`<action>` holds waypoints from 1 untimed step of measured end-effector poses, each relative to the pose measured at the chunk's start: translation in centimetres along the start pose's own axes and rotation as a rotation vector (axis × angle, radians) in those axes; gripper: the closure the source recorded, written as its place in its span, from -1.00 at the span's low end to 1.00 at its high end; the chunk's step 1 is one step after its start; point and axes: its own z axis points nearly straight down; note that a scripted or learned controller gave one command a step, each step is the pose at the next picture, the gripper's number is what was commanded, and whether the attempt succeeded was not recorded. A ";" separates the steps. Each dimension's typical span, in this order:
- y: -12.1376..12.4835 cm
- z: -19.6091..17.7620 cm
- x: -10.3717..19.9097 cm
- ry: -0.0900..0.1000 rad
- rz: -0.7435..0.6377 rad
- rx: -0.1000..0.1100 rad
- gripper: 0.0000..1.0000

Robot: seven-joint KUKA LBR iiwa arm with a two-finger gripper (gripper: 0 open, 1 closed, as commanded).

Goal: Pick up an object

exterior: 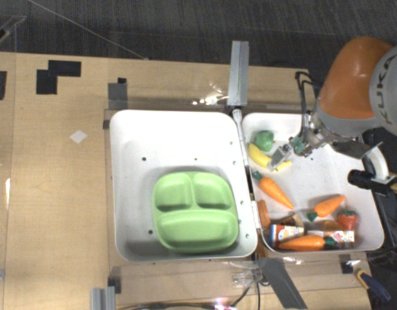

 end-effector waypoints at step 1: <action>-6.8 7.3 0.1 0.000 -0.073 0.000 -1.00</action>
